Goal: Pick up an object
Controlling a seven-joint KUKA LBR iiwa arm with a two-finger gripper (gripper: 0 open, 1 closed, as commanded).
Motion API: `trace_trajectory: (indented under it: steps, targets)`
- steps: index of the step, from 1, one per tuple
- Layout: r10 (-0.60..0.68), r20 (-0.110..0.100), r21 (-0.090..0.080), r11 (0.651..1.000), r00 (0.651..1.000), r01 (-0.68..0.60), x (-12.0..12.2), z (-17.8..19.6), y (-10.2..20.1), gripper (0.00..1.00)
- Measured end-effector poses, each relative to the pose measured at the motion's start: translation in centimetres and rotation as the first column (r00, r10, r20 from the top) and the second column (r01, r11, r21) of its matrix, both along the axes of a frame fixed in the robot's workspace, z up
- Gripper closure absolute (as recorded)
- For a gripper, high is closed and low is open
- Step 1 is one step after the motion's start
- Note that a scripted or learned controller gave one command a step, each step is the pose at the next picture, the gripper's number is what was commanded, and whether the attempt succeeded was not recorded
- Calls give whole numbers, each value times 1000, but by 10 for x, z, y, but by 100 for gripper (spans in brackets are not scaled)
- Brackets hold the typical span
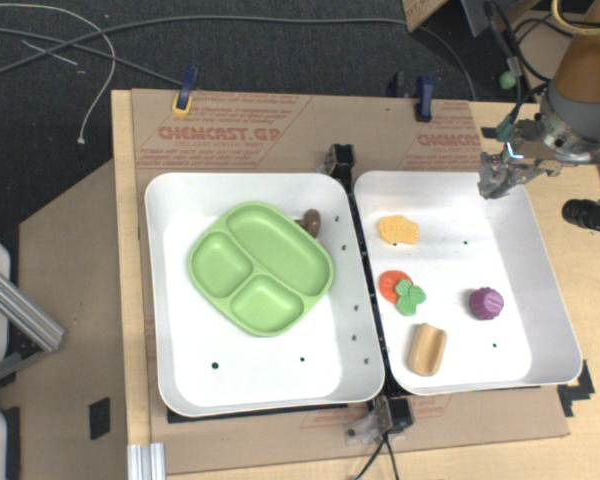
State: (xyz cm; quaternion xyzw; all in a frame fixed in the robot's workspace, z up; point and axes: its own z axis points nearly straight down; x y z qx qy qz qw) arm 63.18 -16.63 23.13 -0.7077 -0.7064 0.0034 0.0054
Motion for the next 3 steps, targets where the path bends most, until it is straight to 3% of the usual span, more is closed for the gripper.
trace_trajectory:
  steps: [1, 3]
  targets:
    - [2, 12, -2, 1000, 1000, -2, 2, 7, 0, 0]
    - [2, 4, -1, 1000, 1000, -2, 9, -109, -3, 0]
